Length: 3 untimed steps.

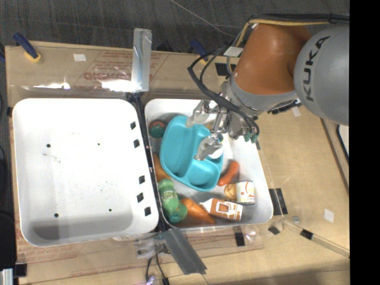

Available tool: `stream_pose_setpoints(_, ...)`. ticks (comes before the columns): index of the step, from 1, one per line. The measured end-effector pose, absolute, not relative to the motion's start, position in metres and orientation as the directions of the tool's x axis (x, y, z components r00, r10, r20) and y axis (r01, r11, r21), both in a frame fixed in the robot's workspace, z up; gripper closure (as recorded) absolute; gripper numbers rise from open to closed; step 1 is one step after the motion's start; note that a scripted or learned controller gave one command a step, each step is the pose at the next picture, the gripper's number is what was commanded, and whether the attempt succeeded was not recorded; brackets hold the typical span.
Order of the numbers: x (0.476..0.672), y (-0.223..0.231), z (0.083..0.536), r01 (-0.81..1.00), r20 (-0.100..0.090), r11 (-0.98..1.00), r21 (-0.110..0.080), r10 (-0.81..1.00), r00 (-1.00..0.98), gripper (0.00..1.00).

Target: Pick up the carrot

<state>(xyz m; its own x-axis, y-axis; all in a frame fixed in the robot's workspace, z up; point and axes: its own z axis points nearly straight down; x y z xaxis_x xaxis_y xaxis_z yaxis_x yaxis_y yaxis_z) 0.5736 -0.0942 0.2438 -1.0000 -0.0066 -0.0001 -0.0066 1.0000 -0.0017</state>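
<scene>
We see the arm reaching in from the right, w/ its pincer low over the right bin, just above the blue bowl. The metal fingers point down toward the bowl's inner side, but if they are released or clenched we cannot tell, the view is too small there; nothing is visible between them. The carrot lies at the front of the same bin, near the bottom wall, beside a green bottle and touching a small carton. A 2nd orange-red piece sits by the bowl's right edge, and a small can is just below it. The left bin takes the other half of the tabletop. In our judgement the pincer is not yet over the carrot: it hangs above the bowl, apart from the target, so it probably must shift toward the front of the bin. Risk: the carton and bottle crowd the carrot, so little room for the fingers.
</scene>
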Motion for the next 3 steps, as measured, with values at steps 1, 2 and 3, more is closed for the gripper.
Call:
stream_pose_setpoints(1,0.552,-0.100,0.184,0.056,0.003,0.998,0.000,0.056,-0.998,0.00)
stream_pose_setpoints(2,0.484,-0.054,0.192,0.236,0.002,0.972,0.000,0.236,-0.972,0.00)
stream_pose_setpoints(3,0.486,-0.099,0.132,0.175,-0.003,0.985,0.000,0.175,-0.985,0.00)
